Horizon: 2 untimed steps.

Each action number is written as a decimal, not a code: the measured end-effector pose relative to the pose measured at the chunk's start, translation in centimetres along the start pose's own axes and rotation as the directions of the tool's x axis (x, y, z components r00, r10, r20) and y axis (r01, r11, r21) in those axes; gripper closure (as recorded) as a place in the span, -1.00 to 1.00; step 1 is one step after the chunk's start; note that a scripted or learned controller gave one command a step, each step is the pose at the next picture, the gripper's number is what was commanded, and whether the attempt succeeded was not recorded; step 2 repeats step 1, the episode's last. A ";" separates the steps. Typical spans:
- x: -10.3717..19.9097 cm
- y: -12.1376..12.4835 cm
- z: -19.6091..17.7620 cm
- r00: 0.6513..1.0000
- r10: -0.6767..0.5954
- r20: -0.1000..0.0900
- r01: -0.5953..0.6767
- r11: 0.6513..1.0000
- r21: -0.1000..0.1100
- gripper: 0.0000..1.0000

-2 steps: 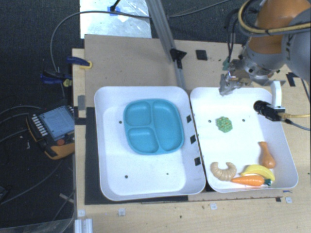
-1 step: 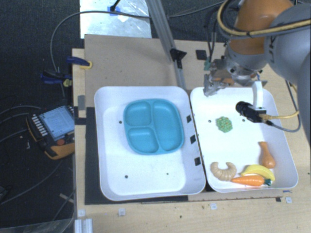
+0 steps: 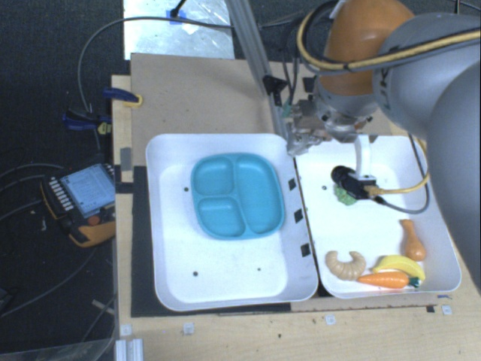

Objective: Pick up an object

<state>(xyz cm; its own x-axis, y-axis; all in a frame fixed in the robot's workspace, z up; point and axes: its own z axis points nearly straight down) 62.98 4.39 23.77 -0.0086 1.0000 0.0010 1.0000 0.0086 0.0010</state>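
My gripper hangs over the far left corner of the right bin, close to the wall between the two bins. A small green object lies in the middle of that bin, a short way to the gripper's right and nearer the front. Along the bin's front edge lie a tan croissant, an orange carrot and a yellow banana. An orange gourd-shaped toy rests by the right wall. Nothing shows in the gripper's hold.
A blue divided plate sits in the left bin. A slanted metal pole rises behind the bins. Clamps and a handheld device lie off the bench at left.
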 end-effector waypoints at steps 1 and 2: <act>4.3 0.0 0.4 1.000 0.001 0.000 -0.001 1.000 -0.001 1.00; 4.3 0.0 0.4 1.000 0.001 0.000 -0.001 1.000 -0.001 1.00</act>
